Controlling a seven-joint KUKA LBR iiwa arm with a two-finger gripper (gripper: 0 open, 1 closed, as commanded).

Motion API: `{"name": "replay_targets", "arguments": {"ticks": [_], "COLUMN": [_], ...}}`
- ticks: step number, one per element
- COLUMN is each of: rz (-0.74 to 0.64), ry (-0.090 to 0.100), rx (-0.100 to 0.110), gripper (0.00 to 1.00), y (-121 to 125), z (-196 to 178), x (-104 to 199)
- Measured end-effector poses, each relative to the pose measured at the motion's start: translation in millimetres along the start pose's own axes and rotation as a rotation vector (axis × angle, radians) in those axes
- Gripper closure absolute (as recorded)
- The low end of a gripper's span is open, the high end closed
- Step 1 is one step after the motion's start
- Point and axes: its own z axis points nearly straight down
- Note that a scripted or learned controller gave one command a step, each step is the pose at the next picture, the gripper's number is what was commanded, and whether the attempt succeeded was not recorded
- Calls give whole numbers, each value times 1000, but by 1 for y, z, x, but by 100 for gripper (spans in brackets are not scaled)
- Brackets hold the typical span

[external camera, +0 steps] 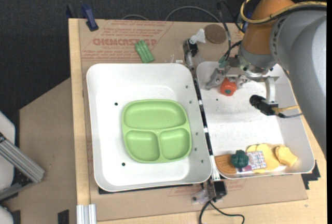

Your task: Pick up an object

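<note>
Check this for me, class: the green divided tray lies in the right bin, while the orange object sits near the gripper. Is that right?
Not quite. The camera view shows the green divided tray in the left bin, not the right; the orange object does sit near the gripper.

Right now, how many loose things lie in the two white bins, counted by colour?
Green: 2, the divided tray in the left bin and a small dark green piece in the right bin
Orange-red: 1, a small object near the hand
Yellow: 2, pieces at the near edge
Total: 5
</note>
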Motion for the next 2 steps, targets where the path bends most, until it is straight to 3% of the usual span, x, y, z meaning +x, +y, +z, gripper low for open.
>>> {"name": "replay_targets", "arguments": {"ticks": [1, 2], "rz": [1, -4], "ry": [-2, -1], "rx": [-14, -19], "gripper": [100, 100], "y": [3, -13], "z": [-19, -112], "x": [-1, 55]}}
